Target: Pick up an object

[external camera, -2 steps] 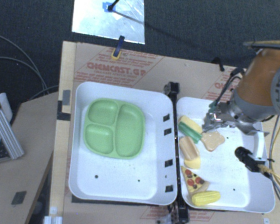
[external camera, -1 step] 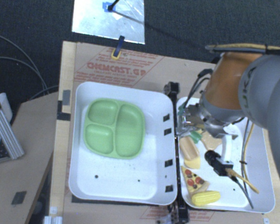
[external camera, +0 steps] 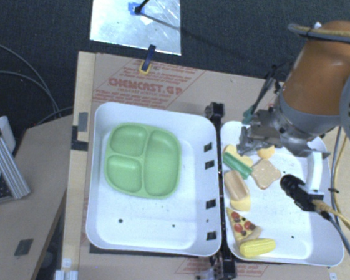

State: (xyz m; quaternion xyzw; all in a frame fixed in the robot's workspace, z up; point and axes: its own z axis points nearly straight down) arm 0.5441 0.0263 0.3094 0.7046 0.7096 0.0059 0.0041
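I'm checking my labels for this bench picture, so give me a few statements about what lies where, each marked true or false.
1. The green plate lies in the view's left bin. True.
2. The yellow corn cob lies on the green plate. False: it lies in the right bin, near its front edge.
3. The gripper is over the right bin. True.
4. The pizza slice lies in the left bin. False: it lies in the right bin, just beside the corn cob.
5. The green plate is divided into three compartments. True.
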